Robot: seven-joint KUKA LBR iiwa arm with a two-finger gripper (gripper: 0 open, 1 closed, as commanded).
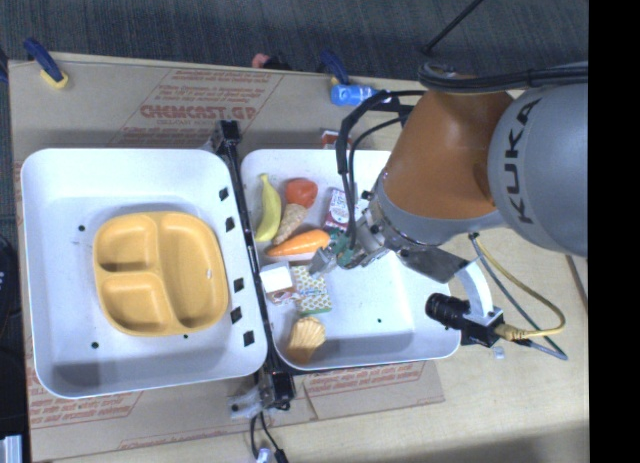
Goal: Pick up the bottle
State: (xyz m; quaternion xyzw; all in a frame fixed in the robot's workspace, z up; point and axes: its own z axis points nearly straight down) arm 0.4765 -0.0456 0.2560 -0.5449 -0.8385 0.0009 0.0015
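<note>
Big grey arm with orange band (450, 161) closest to lens, reaching in from right, wrist bent down low over right shallow white bin (400, 336). Reckon bottle (338, 209) is small white-and-maroon labelled thing just beyond pincer (340, 251), far side, long axis running roughly away from it. Not certain, too small. Pincer open or closed, holding anything? Can't tell. Orange carrot (297, 243) just left of pincer, curved yellow banana (268, 206) further left.
</note>
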